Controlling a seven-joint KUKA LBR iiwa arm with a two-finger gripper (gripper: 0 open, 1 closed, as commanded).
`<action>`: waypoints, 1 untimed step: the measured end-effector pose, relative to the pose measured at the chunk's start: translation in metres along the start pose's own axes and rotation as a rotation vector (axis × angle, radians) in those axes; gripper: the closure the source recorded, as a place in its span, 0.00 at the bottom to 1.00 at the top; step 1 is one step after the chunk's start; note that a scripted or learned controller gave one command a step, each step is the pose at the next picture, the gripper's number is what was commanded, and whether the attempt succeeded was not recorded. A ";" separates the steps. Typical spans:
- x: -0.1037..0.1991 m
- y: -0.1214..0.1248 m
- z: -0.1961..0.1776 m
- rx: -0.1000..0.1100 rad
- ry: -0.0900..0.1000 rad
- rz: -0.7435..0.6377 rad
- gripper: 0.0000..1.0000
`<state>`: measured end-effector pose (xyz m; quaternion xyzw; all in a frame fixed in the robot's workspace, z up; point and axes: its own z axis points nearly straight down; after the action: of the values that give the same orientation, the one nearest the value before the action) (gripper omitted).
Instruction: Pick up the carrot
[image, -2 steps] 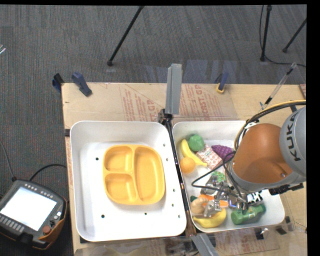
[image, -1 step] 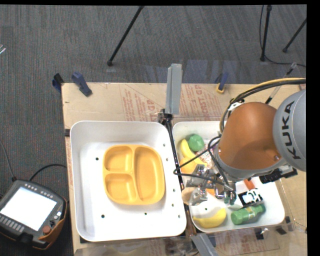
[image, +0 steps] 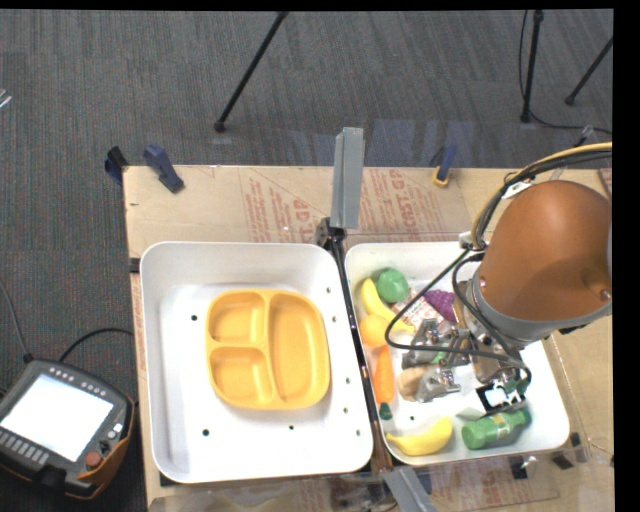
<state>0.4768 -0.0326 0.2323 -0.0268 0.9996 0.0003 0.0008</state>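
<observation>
Carrot (image: 383, 373) lies in the right bin (image: 556, 400) on a cardboard-topped bench (image: 250, 205).

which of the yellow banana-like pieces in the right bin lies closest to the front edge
The banana at the bin's front edge, beside the green bottle. The other banana lies further back, next to the green round piece.

Even, fairly bright overhead light is falling across the scene, and the two white bins (image: 160, 300) are reading nearly blown out along their rims. The arm's orange band (image: 550, 250) is catching a soft highlight on its top. Shadows are staying faint and short under the yellow tray (image: 268, 348). The far floor is looking dimmer and grainy, and fine detail is smearing slightly throughout
</observation>
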 end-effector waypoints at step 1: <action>0.000 0.000 0.000 0.000 0.001 0.000 0.00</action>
<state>0.4766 -0.0324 0.2319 -0.0269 0.9996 0.0005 0.0004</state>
